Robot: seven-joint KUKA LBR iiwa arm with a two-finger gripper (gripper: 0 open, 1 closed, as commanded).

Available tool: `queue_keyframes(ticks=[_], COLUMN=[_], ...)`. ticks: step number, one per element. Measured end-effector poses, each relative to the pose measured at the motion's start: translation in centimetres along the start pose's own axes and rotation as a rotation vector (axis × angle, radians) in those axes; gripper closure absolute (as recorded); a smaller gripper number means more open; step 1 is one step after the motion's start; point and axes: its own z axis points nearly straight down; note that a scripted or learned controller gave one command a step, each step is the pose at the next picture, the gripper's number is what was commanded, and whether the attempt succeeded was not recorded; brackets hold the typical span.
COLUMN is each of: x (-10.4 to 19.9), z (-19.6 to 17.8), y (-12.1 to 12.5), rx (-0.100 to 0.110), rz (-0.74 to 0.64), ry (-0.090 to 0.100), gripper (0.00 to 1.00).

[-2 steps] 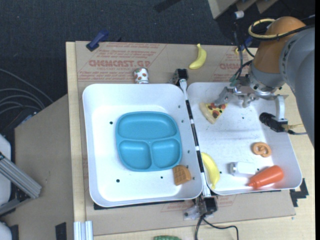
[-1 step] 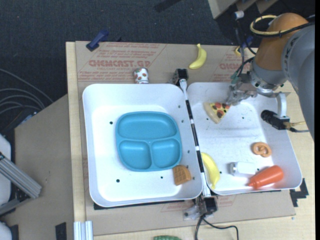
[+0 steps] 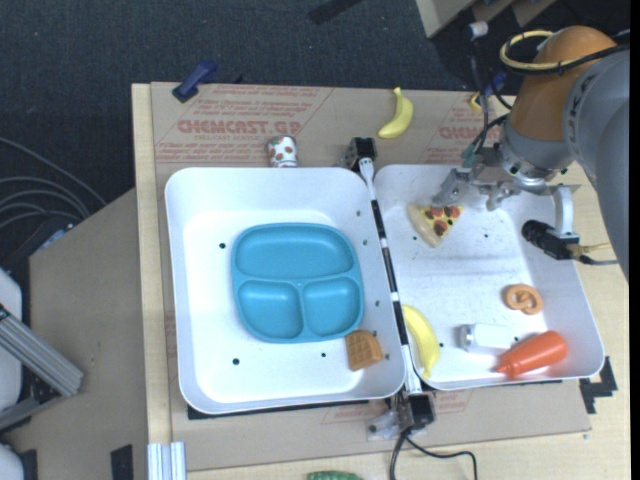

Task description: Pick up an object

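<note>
Left bin [image 3: 190, 268]: blue tray [image 3: 296, 280], cracker [image 3: 363, 349]. Right bin [image 3: 560, 268]: pizza slice [image 3: 435, 222], pretzel [image 3: 522, 298], carrot [image 3: 532, 354], banana [image 3: 421, 339]. My gripper [image 3: 462, 184] over pizza slice, state unclear.

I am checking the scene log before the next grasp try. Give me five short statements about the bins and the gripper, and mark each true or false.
1. The blue divided plate lies in the left bin. True.
2. The pizza slice lies in the left bin. False: it lies in the right bin, just below the gripper.
3. A banana lies outside both bins, on the board behind them. True.
4. The carrot stands upright in the middle of the right bin. False: it lies flat near that bin's front right corner.
5. The pretzel rests on the blue divided plate. False: it lies on the floor of the right bin.
</note>
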Motion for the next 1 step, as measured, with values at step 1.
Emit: queue_keyframes(ticks=[1], x=[0.01], z=[-1.05], y=[0.08], rx=[-0.003], rz=[0.000], ry=[-0.001], gripper=[1.00])
